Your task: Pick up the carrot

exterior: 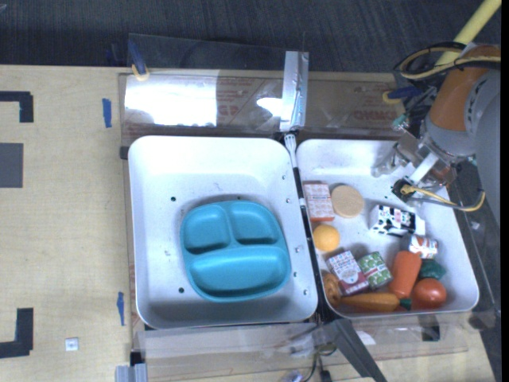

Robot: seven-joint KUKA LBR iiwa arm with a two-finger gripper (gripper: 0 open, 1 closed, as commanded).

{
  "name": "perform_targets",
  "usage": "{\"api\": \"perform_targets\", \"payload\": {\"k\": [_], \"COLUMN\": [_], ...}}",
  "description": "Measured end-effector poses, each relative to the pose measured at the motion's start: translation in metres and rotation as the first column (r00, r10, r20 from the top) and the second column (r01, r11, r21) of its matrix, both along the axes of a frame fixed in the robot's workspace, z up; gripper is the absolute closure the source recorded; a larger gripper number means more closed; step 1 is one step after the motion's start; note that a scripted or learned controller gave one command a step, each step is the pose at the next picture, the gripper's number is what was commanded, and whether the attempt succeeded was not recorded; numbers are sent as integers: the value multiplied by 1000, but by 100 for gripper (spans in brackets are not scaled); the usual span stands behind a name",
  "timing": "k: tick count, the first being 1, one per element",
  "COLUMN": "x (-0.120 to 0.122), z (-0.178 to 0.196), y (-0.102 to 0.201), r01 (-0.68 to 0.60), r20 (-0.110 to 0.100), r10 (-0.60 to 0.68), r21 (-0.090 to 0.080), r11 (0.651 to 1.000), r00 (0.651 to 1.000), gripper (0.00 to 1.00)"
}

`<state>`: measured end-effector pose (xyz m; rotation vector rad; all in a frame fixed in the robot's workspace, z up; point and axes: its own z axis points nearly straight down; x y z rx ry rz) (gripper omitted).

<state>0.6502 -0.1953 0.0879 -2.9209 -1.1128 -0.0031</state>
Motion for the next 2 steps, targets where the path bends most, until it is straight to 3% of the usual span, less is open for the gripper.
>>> {"api": "perform_targets", "payload": {"k": [1, 2], "x": [11, 8], "z": [-1, -2], "y": [-6, 6], "r01": [-20, 451], "r20": [-22, -12], "r10": [21, -451], "r21": [19, -14], "r11": [1000, 892], "r00": [1000, 892], "gripper": [0, 0]}}
